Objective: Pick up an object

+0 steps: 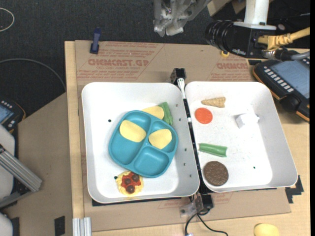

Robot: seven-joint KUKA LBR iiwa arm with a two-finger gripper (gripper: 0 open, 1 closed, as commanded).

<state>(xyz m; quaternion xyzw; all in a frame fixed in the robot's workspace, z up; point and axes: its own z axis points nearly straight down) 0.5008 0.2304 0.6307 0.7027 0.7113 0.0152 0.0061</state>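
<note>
step: pre-approach, gripper (167, 26) high beyond bins | jaws: state cannot be told | next: descend over orange disc (204, 115), right bin (275, 132)

Around the blue divided tray (142, 146): two pale yellow pieces (133, 131) lie in it, a green strip (166, 113) sits at its upper right, and a yellow piece with red spots (129, 182) below. Right of it lie an orange-red disc (204, 115), a tan wedge (214, 102), a white block (240, 120), a green pod (212, 149) and a speckled brown disc (216, 173).
</note>
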